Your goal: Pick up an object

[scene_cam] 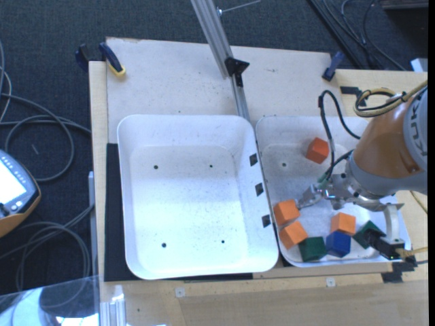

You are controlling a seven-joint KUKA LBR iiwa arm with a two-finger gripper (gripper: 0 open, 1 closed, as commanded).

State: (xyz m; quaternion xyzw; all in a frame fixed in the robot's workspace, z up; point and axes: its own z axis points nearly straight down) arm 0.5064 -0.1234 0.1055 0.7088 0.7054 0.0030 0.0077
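Observation:
The right bin [273, 123] holds several small blocks. One orange block [317, 150] lies alone near its far side. Two more orange blocks [286, 211] [294, 233] sit by the near left wall, next to a green block [312, 248] and a blue block [338, 244]. Another orange block [343, 223] lies just behind the blue one. My gripper [317, 194] hangs low over the bin's middle, just right of the upper left orange block. It looks open, with nothing between its fingers.
The left bin [124, 136] stands beside the right one, with black clips [258, 189] on the shared wall. A metal pole [216, 32] slants in from the back. A dark green piece [371, 234] lies at the right bin's near right corner. Cables trail around the bench.

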